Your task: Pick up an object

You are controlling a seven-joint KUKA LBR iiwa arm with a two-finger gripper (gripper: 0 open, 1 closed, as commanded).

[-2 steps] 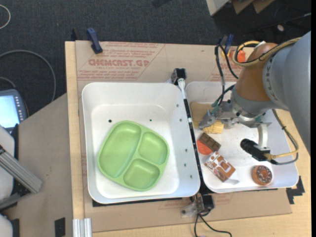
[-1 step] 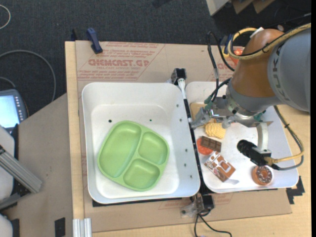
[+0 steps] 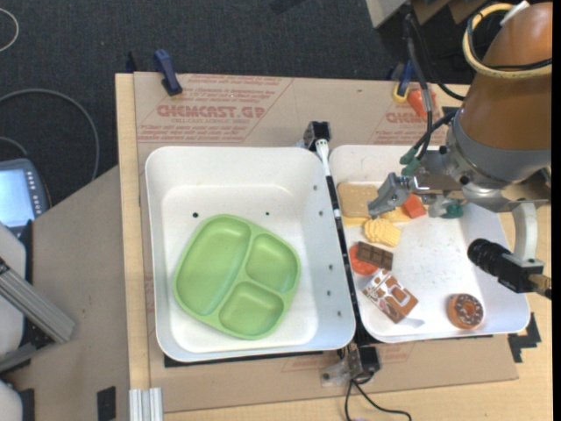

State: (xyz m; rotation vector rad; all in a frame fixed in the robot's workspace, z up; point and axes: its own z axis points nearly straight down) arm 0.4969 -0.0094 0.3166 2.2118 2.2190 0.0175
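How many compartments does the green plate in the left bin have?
3: the green plate has one long compartment along its left side, one at upper right, one at lower right.

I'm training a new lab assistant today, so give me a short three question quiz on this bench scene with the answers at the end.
1. True or false: the green divided plate lies in the right bin.
2. Which item sits nearest the right bin's front right corner? A) donut B) yellow ridged piece C) tan slab
3. Fill in: the gripper hovers over the ____ bin.

Key: 1 false, it lies in the left bin; 2 A; 3 right.
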